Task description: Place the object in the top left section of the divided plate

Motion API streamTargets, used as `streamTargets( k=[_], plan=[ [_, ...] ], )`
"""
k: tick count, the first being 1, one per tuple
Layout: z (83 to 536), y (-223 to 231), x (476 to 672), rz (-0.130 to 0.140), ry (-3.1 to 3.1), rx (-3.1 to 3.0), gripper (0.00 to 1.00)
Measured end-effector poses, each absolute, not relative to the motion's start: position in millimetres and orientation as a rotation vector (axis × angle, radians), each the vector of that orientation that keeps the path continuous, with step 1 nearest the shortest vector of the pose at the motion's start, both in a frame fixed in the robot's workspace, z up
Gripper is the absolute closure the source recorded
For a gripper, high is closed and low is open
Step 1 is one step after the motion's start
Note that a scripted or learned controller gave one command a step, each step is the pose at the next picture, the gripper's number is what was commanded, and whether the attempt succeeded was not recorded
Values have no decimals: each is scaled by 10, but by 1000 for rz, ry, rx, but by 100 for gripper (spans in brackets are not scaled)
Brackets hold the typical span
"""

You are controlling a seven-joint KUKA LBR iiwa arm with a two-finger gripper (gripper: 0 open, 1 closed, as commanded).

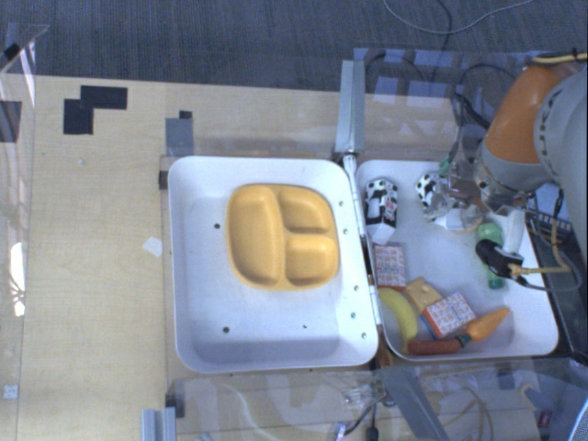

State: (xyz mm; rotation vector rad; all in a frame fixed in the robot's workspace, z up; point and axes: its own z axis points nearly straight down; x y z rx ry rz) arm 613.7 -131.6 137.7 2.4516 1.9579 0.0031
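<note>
Though crowded, right bin (pixel 542 338): toys (pixel 448 316).

No legible text. The patterned card (pixel 390 265) and the small box (pixel 448 315) in the right bin (pixel 542 338) carry print too small to read.

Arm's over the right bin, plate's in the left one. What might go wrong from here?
1. Clutter: the end effector sits among close-packed items, such as the black-and-white ball and the cow-print cup, so it may nudge or grab the wrong one.
2. The yellow divided plate has low ridges; a drop could land in the wrong section.
</note>
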Motion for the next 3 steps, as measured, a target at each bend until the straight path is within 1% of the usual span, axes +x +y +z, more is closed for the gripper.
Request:
streamTargets(
  k=[1,2,3],
  plan=[
    [1883,-1616,6267,4,2152,2280,100],
    [1829,-1095,6583,-45,2285,2190,100],
    [1987,-102,6603,-35,2375,2094,100]
  ],
)
